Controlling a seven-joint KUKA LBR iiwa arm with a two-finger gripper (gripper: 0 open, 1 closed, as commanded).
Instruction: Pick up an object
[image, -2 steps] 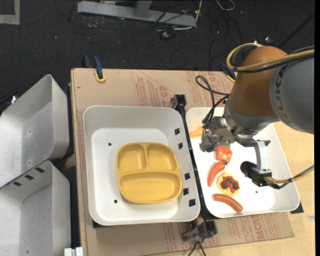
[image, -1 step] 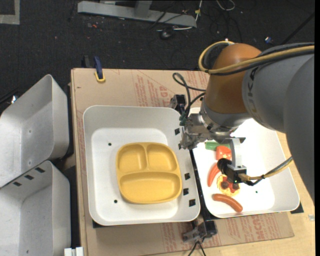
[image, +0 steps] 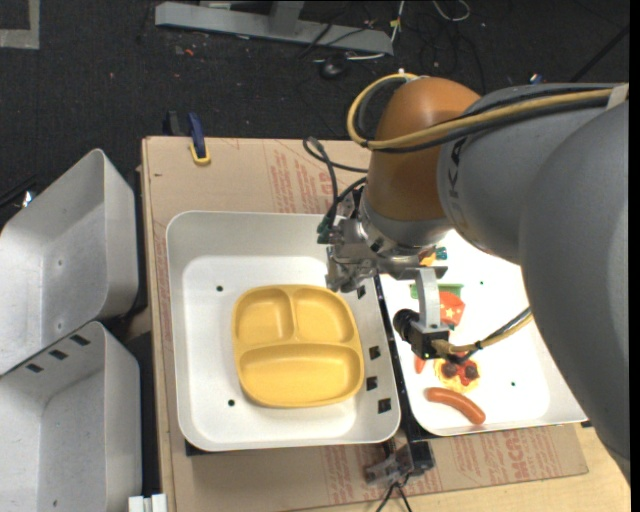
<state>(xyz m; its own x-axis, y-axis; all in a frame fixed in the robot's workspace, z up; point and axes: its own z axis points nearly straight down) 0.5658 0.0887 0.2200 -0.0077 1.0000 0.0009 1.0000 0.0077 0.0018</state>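
Taking stock for you, item by item:

Left bin (image: 190, 300): holds one yellow divided plate (image: 297, 345), lying flat near the middle, three compartments, nothing in them.

Right bin (image: 520, 390): holds a small sausage (image: 455, 405) near the front edge, a red and green toy (image: 452, 303) further back, and a dark red and yellow piece (image: 460, 372) between them; much of this bin is hidden under the arm.

Tool (image: 350, 268): low over the inner edge of the left bin, just beside the plate's far right corner; you cannot tell from this angle how its grasping parts stand, and nothing is seen in its hold.

Table (image: 260, 160): brown board under both bins.

Progress, as a judgement: nothing is lifted. Every item lies in its bin, so the grasp and the lift are both yet to do
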